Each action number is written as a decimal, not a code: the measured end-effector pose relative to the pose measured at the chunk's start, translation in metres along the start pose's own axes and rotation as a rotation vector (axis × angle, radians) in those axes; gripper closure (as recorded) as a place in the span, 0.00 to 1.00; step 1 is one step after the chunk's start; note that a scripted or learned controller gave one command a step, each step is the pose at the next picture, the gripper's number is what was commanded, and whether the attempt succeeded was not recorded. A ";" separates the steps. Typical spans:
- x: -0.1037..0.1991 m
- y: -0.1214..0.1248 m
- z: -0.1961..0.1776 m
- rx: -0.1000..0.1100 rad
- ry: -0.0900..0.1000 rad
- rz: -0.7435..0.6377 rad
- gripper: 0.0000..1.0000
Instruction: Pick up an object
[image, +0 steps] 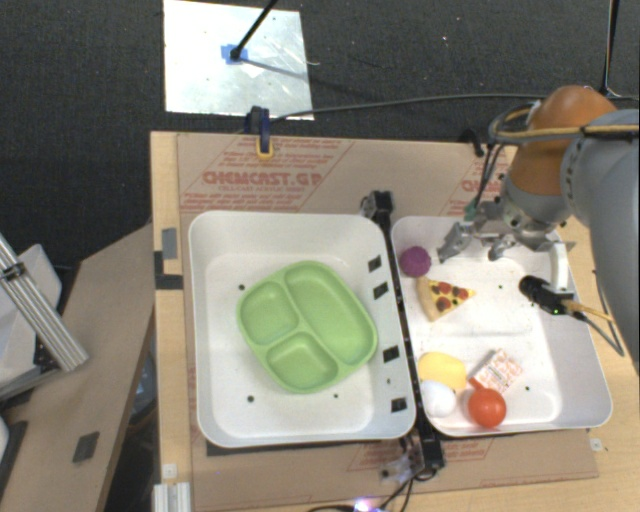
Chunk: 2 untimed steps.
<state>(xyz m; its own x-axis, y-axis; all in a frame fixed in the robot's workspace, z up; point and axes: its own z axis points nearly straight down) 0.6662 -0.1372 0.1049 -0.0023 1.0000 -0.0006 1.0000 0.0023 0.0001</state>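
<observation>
Purple ball lies in the right bin, near its back-left corner, beside the pizza slice. End effector hangs just right of the ball, apparently empty; finger spread cannot be told. Recommendation: centre over the ball before descending.

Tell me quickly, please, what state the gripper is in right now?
Gripper: open, holding nothing, raised over the far end of the right bin, beside the purple ball.
</observation>
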 end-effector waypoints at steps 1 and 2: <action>0.000 0.002 -0.014 -0.006 0.000 -0.001 1.00; 0.001 0.000 -0.059 -0.006 0.000 -0.002 1.00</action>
<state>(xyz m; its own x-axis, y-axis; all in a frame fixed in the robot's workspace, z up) 0.6663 -0.1359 0.1636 -0.0041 1.0000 -0.0009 1.0000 0.0041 0.0063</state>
